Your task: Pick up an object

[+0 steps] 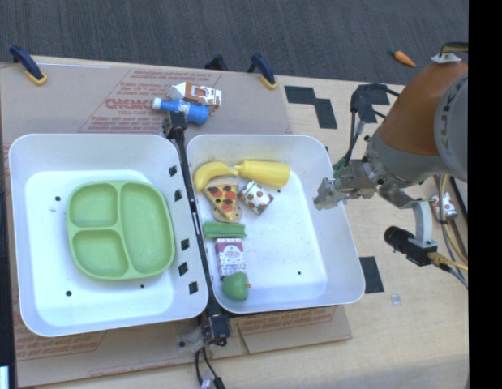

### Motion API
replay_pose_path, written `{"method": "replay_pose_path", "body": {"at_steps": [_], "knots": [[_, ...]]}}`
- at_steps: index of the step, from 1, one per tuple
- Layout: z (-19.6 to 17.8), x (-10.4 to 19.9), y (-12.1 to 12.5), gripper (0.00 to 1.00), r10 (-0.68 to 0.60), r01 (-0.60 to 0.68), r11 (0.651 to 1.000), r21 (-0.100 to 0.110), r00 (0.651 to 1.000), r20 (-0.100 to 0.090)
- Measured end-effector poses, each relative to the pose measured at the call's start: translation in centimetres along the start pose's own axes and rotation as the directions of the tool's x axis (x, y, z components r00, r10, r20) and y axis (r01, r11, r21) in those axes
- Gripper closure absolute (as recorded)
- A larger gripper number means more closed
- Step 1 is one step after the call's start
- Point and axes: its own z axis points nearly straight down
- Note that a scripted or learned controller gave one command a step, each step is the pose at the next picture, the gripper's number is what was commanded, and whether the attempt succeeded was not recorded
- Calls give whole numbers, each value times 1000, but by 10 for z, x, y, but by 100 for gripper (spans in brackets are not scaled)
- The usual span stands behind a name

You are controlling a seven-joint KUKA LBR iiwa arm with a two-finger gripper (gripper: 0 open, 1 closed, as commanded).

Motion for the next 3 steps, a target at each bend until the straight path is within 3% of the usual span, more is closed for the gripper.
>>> {"method": "replay_pose_path", "body": {"at_steps": [1, 2, 3], "knots": [[-11, 0, -57, 100, 0, 0, 1000, 0, 1000, 0], [-60, 0, -42, 100, 0, 0, 1000, -3, 1000, 1], [27, 1, -19, 100, 0, 0, 1000, 2, 1000, -1]]}}
